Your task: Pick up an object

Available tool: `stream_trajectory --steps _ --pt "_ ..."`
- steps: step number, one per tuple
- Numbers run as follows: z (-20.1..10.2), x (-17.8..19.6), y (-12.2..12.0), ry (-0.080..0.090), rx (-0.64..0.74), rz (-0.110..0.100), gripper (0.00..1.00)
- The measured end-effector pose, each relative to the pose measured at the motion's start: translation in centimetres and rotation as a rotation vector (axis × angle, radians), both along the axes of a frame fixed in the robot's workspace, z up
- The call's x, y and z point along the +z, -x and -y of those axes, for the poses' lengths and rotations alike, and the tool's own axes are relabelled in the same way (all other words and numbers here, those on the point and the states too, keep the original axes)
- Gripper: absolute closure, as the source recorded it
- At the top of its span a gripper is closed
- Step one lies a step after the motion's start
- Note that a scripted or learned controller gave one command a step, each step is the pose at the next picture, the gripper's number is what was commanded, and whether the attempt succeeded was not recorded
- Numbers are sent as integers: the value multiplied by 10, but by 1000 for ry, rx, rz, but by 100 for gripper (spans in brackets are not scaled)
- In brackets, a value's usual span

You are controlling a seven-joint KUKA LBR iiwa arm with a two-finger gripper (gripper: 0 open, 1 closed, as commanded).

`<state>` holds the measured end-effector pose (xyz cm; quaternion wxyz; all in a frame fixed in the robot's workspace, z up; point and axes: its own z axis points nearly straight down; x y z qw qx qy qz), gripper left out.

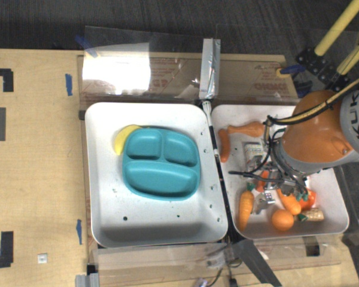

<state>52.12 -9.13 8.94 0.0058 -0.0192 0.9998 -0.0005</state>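
The right bin (pixel 338 217) holds a crowded heap of small orange things: one carrot-like piece (pixel 245 210) at its left, one round orange (pixel 282 220) near the front, another carrot (pixel 290 204) beside it. The arm's orange band (pixel 314 137) covers the middle of the heap. The pincer (pixel 264 201) reaches down among them; cables hide its state, so I cannot tell. The left bin (pixel 102 178) carries one teal divided plate (pixel 161 163) partly covering one yellow piece (pixel 125 135).
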Motion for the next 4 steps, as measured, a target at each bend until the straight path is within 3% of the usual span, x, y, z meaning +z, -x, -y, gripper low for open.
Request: stream_trajectory --steps 1,2,3,4 --pt "-1 13 -5 2 2 18 100" --pt "27 152 -49 0 -159 5 100" --pt "27 147 -48 -1 -158 -4 0" --pt "25 15 -75 -2 -251 11 0"
